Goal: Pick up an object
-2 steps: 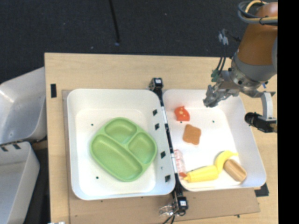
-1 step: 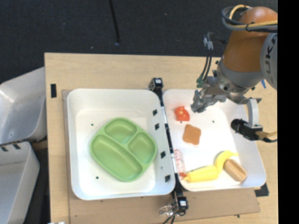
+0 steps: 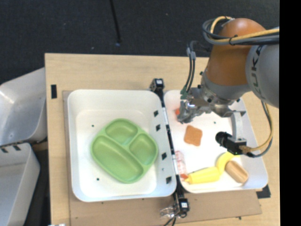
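I see the gripper (image 3: 187,112) low over the upper left part of the right bin (image 3: 251,180); whether it is released or clenched I cannot tell. An orange toast-like piece (image 3: 193,135) lies just below it. A yellow banana (image 3: 211,172) and tan cylinder (image 3: 236,172) sit lower right. The left bin (image 3: 75,126) holds a green divided plate (image 3: 124,149).

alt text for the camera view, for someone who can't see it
The arm's gripper hangs low over the right bin, just above an orange slice, with a banana nearer the front. The left bin holds a green divided plate.
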### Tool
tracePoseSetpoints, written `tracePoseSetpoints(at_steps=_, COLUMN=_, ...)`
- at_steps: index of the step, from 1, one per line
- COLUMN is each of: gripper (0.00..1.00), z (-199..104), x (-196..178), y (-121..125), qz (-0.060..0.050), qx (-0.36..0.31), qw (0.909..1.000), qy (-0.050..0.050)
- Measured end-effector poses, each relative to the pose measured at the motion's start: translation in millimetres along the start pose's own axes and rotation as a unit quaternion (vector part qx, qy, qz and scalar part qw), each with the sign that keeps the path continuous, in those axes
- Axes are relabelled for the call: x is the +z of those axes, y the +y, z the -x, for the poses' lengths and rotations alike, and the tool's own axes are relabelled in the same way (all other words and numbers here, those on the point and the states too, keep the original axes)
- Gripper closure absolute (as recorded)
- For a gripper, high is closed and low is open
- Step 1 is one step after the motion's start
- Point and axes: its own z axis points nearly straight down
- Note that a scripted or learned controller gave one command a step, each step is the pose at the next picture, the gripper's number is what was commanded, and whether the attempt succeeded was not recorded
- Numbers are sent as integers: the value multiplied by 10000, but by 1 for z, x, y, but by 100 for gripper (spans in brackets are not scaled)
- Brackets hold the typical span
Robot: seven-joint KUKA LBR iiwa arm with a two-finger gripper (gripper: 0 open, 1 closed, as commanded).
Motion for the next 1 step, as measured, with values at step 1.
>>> tracePoseSetpoints(at_steps=1, gripper=100, z=-41, x=6, y=-7, qz=6, qx=2, qw=10000, qy=-1)
